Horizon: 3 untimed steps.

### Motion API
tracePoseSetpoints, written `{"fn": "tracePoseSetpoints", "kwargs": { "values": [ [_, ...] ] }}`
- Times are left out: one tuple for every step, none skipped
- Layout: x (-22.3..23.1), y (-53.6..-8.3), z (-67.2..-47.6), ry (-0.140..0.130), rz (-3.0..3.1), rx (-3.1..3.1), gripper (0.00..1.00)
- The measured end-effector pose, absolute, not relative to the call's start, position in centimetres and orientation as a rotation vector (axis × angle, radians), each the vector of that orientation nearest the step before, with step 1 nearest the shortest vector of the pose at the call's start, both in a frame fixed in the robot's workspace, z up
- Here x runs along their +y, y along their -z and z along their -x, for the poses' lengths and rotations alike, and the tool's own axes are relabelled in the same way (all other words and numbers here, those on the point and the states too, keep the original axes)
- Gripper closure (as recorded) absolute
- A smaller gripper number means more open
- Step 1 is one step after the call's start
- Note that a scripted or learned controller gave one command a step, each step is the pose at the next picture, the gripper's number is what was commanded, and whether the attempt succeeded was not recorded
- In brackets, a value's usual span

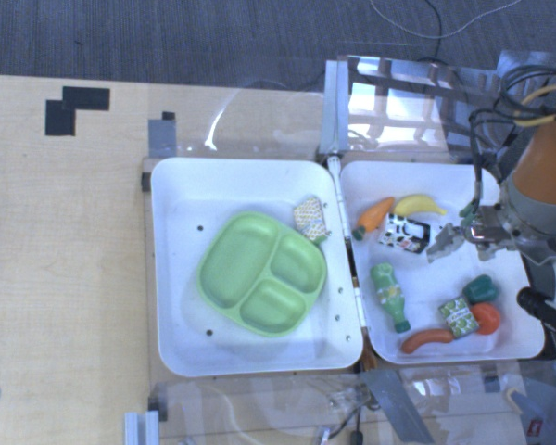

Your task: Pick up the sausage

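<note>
The sausage (426, 340) is a reddish-brown curved link lying near the front edge of the right bin (528, 346). It touches a small green box (458, 317). My gripper (442, 241) hangs over the middle of the right bin, well behind the sausage. It sits just right of a black-and-white carton (404, 235). Its fingers are open with nothing between them.
In the right bin there are also a carrot (374, 214), a banana (419, 206), a green bottle (389, 296), a tomato (487, 318) and a green pepper (479, 289). The left bin (171, 248) holds a green divided plate (263, 273) and a small patterned packet (309, 218).
</note>
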<state>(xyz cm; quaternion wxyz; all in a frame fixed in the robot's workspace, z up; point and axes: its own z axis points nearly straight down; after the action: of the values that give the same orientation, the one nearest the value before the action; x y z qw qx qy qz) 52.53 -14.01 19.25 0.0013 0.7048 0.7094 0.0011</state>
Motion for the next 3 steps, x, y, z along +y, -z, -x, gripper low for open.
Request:
{"fn": "tracePoseSetpoints", "kwargs": {
  "values": [
    [-14.4,-12.7,-48.8,-0.003,-1.995,2.423,0.0],
    [-12.9,-16.3,-48.8,-0.005,-1.891,2.502,0.0],
    [-12.4,-23.8,-48.9,-0.005,-1.653,2.663,0.0]
  ]
}}
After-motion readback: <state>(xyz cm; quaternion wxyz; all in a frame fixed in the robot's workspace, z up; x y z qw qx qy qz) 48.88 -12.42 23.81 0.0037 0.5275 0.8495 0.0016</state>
